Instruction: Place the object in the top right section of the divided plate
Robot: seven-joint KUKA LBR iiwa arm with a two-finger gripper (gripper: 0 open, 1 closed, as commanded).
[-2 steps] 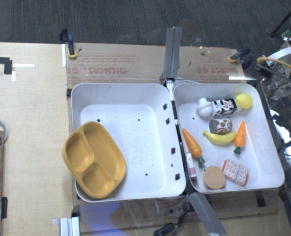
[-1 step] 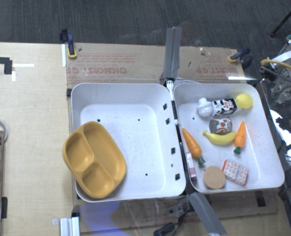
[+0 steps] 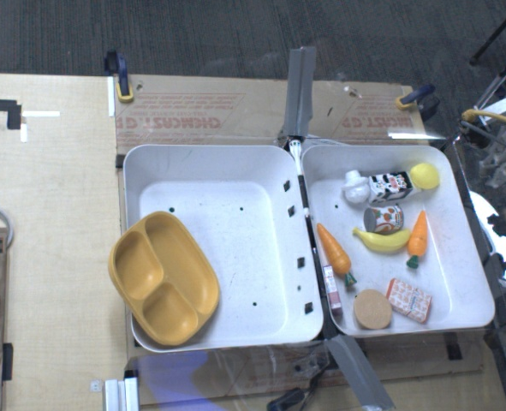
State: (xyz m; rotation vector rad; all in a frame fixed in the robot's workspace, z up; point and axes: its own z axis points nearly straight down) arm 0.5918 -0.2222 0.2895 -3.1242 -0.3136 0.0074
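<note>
Yellow plastic stands out in the camera view: the divided plate (image 3: 163,278), three compartments moulded into it, lies in the front left corner of the left bin (image 3: 205,154), turned at a slant, its outer edge riding over the bin's left rim.

All the loose items are gathered in the right bin (image 3: 458,255). Along its far edge a crumpled white item (image 3: 355,187) touches a black-and-white bottle (image 3: 389,184) lying on its side, with a lemon (image 3: 424,176) at the bottle's other end. Just in front of them a small can (image 3: 384,218) lies against a banana (image 3: 381,241). One toy carrot (image 3: 333,251) lies near the bin's left wall, and a second carrot (image 3: 418,236) lies just right of the banana, its leaves towards the front. A thin pink stick (image 3: 329,285) runs along the left wall. Towards the front edge a round tan disc (image 3: 372,309) sits just beside an orange packet (image 3: 408,300).

Both bins rest on the pale wooden counter (image 3: 47,229). A sheet of printed cardboard (image 3: 235,114) lies behind them, with a clamp (image 3: 120,80) at its far left corner.
</note>
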